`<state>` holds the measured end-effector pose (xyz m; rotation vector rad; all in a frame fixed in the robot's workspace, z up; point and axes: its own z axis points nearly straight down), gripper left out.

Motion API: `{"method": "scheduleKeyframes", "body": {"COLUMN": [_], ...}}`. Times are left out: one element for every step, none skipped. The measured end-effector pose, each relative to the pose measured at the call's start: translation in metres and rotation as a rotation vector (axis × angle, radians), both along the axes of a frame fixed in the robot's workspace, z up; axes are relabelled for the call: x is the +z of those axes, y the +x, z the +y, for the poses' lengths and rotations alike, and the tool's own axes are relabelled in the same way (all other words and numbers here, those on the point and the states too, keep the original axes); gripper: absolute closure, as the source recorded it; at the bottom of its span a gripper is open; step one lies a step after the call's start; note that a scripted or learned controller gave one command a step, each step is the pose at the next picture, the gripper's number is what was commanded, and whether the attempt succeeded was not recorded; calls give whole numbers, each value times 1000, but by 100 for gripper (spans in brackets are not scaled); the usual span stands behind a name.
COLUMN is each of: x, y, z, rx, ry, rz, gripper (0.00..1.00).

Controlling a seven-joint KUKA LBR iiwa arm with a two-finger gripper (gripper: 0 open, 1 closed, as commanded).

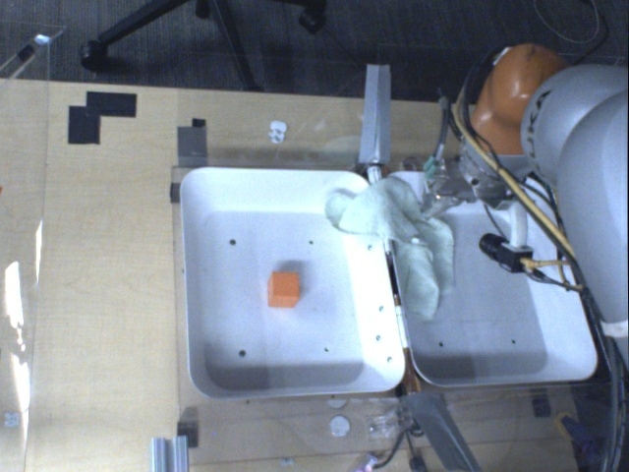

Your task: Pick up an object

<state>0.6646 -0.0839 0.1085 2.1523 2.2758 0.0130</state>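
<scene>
Wooden bench point(98, 293) on dark carpet point(393, 18), chair base point(197, 13) behind; no writing readable.
Orange block point(284, 289) sits in left bin point(206, 362); pale cloth point(398, 234) drapes across both bins beneath the gripper point(442, 193).

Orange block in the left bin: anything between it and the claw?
Yes. The claw sits at the right bin's far corner, on a pale cloth draped over the wall between the bins. The orange block lies beyond that cloth.
</scene>
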Motion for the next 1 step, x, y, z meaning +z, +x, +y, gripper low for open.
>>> {"method": "scheduleKeyframes", "body": {"x": [96], "y": [-31], "z": [30], "rx": [-93], "ry": [1], "rz": [7], "gripper": [100]}}
